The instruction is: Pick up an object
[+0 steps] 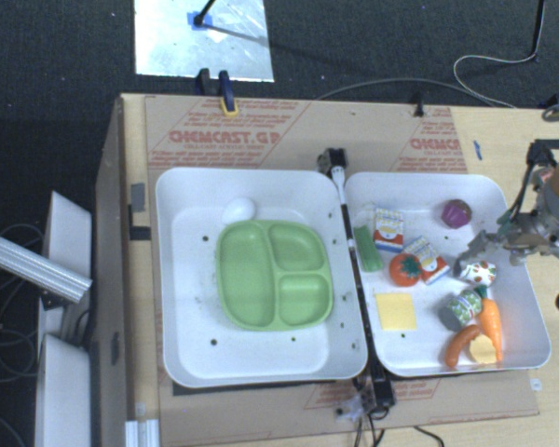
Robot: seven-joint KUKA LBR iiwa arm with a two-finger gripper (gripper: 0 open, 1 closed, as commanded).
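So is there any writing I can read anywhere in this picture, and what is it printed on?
"CHEMCAST GP": red print on the brown bench sheet, behind the left bin.
"CHEMCAST", upside down, cut short: same sheet, behind the right bin.
Small cartons in the right bin: print too blurred to read.
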